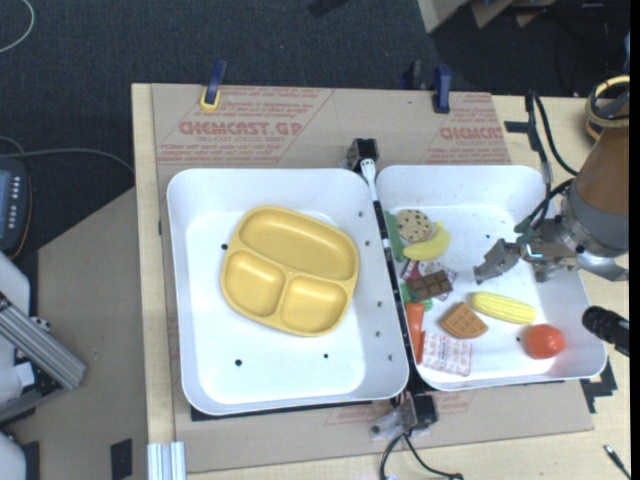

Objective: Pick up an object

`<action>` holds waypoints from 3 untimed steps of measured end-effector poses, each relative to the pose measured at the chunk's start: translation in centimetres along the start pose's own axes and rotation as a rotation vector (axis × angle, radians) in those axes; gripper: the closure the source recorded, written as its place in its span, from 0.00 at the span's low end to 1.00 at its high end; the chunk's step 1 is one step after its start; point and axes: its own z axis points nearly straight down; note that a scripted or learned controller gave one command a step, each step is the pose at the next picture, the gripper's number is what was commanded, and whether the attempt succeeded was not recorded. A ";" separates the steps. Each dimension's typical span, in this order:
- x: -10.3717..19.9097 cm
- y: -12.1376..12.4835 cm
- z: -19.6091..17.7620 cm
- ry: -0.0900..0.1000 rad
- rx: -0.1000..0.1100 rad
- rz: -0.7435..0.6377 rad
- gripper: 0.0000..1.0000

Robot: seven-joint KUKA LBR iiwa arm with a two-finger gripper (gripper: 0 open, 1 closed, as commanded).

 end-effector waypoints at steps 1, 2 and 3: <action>0.0 0.3 -0.5 -0.002 -0.011 -0.003 0.00; -0.3 -0.1 3.9 0.000 -0.005 -0.002 0.00; 0.1 -0.9 9.9 0.001 -0.003 -0.003 0.00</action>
